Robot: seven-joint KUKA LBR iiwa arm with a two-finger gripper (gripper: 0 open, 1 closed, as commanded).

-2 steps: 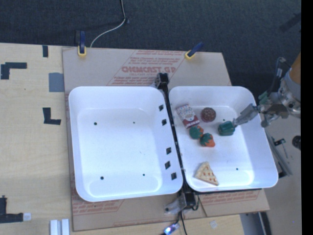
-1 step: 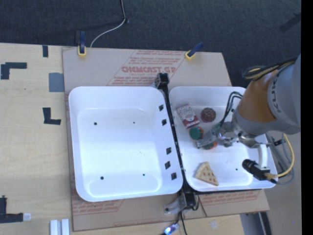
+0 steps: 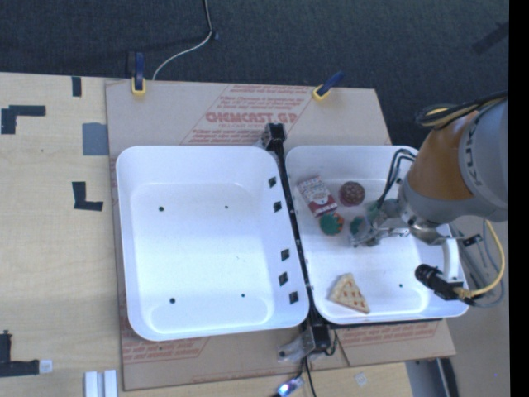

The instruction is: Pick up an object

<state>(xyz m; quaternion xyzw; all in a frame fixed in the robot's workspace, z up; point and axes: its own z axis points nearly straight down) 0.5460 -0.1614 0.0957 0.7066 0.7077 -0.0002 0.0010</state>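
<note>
While its finger state is hard to tell, the pincer (image 3: 369,229) hangs just right of a green object (image 3: 331,223).

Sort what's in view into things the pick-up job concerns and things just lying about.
Job:
- gripper, low in the right bin
- red-and-white packet
- brown round piece
- green round piece
- pizza-slice wedge

Lying about:
- left bin
- two clamps on the board's far edge
- white cable

Red print on the brown board (image 3: 248,118) under the bins, seen upside down, reads roughly "CHEMCAST GP"
</note>
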